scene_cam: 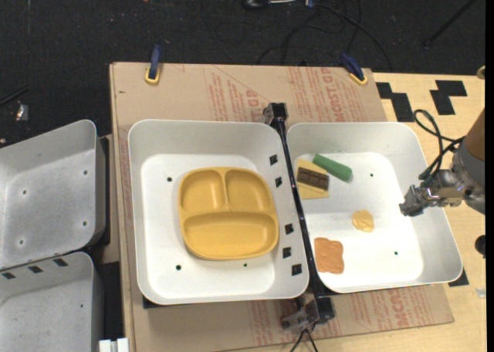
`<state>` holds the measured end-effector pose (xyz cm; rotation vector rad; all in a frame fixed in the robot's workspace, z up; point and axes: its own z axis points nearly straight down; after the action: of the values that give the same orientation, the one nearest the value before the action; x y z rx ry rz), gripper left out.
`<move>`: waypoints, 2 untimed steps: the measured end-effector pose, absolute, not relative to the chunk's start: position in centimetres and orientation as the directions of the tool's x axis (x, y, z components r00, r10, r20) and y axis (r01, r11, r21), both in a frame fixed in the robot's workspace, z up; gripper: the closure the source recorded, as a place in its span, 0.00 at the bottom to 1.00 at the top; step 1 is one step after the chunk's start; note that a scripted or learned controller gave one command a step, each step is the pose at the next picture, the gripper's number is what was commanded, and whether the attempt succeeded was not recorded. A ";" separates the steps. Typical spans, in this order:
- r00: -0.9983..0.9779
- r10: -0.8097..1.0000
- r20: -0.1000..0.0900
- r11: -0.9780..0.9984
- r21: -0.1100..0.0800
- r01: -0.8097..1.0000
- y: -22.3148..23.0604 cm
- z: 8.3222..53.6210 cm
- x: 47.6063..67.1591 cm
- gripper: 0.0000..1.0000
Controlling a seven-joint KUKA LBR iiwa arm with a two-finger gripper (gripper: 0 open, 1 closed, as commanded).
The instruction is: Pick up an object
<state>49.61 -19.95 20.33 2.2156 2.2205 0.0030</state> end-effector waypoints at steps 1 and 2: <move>-0.006 1.000 0.000 0.006 0.001 1.000 -15.3 19.8 51.2 1.00; -0.007 1.000 0.000 0.007 0.002 1.000 -11.1 21.1 53.0 1.00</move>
<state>52.98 -11.06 21.08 2.2129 2.2282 0.0023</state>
